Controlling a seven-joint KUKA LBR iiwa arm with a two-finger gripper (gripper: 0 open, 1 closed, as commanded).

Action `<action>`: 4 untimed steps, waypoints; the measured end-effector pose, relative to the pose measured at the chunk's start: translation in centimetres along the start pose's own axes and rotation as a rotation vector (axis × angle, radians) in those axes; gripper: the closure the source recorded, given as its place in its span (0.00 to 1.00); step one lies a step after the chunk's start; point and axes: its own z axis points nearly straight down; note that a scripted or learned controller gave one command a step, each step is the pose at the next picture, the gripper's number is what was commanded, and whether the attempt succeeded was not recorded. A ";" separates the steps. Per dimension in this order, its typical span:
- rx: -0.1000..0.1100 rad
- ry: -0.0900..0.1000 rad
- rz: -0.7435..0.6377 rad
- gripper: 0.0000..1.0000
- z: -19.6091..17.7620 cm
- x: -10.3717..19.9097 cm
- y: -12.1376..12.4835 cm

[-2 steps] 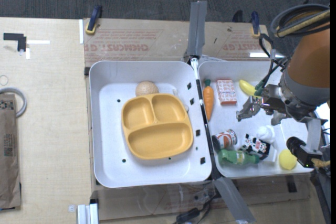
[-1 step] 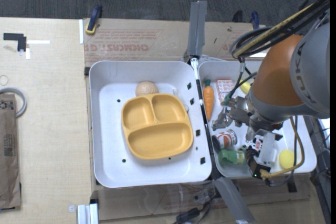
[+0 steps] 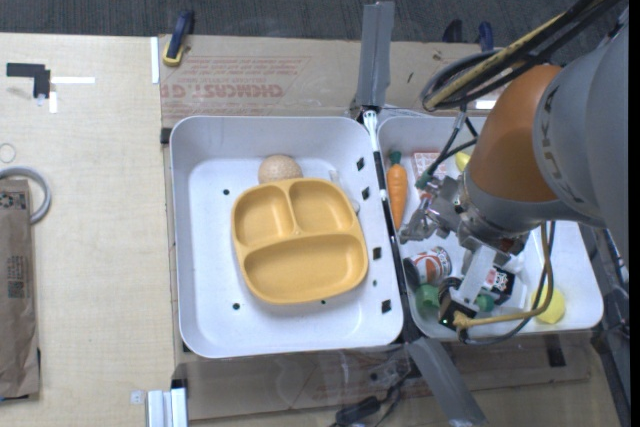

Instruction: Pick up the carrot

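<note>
Hovering over the right-hand shallow white bin (image 3: 590,315), I am holding my two-finger gripper (image 3: 418,227) low among the clutter, and the small orange carrot with a green top (image 3: 397,190) is lying just beside it, toward the far-left of my tool and hard against the bin's left wall. Its long axis is running away from the camera, green end farthest, tapered tip pointing back toward my wrist, so any closing I do next is going to have to come across that axis rather than along it. Whether my tool is parted or clenched I cannot tell, since the metal parts are blurring into the packets below, and nothing is showing as grasped; the carrot is sitting free on the bin floor.

Around me a round red-and-white labelled tin (image 3: 432,265) is resting near the carrot's tip (its lettering is too small to read), and a yellow plastic piece (image 3: 551,308) is lying by the near-right corner. The left-hand white bin (image 3: 190,245) is carrying a yellow divided plastic plate (image 3: 298,241) with a beige ball (image 3: 280,167) behind it. Beyond the bins a brown cardboard sheet (image 3: 250,80) is showing red print, upside down from here, probably reading "CHEMCAST GP".
</note>
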 end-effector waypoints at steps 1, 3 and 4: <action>0.000 0.000 0.183 0.00 0.0 1.2 -0.7; 0.002 -0.001 -0.002 0.00 0.0 1.6 -1.0; -0.002 -0.001 -0.130 0.00 -22.5 -1.6 1.0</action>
